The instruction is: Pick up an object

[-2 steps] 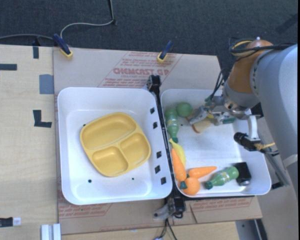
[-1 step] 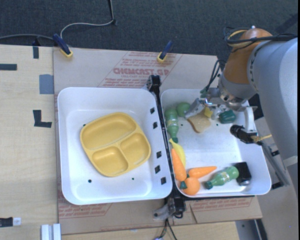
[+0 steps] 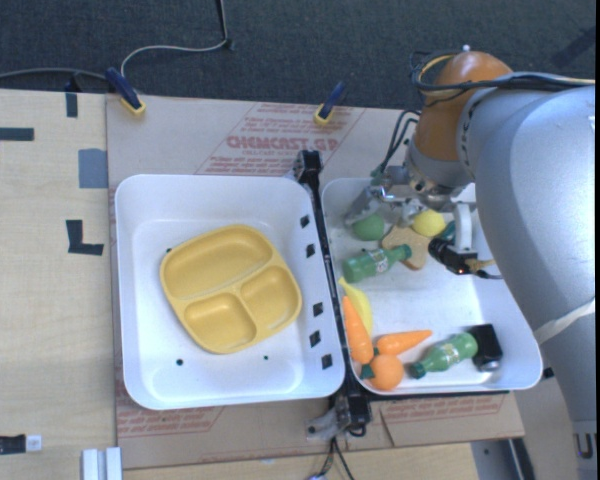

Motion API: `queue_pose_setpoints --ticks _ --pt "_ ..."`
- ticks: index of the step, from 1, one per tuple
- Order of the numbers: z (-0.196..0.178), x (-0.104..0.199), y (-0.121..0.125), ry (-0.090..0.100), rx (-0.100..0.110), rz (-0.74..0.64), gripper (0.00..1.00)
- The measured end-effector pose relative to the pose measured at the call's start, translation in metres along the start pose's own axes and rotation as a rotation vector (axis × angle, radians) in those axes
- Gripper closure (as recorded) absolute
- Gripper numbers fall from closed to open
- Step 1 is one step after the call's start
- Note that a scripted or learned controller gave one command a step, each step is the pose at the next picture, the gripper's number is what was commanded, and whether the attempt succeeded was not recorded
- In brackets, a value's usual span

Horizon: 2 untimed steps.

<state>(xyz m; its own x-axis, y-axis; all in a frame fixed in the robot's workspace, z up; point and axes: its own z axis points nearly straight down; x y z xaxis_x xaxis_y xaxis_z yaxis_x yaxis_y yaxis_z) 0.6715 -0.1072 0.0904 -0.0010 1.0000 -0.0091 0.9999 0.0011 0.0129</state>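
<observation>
Jaws cannot be read for spread or pinch: the grey two-finger gripper (image 3: 380,200) is low in the far end of the right-hand shallow white bin (image 3: 520,368), hard by a round green toy fruit (image 3: 368,226).

Just nearer than that green fruit lie a small green plastic bottle (image 3: 372,263), a tan flat piece (image 3: 412,246) and a yellow lemon-like toy (image 3: 429,222); well nearer again, two orange toy carrots (image 3: 358,333) and a second green bottle (image 3: 446,354). To my eye the fruit is the target. A good grasp would centre over it, descend straight and avoid nudging the bottle. Across the divider sits a yellow three-compartment plastic tray (image 3: 231,287).
</observation>
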Motion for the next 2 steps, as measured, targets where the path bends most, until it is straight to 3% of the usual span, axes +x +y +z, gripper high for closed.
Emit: queue_pose_setpoints --ticks 1,2 --pt "-0.010 0.001 0.001 0.000 -0.001 -0.002 1.00" --pt "-0.095 0.050 -0.034 0.009 0.012 -0.002 1.00"
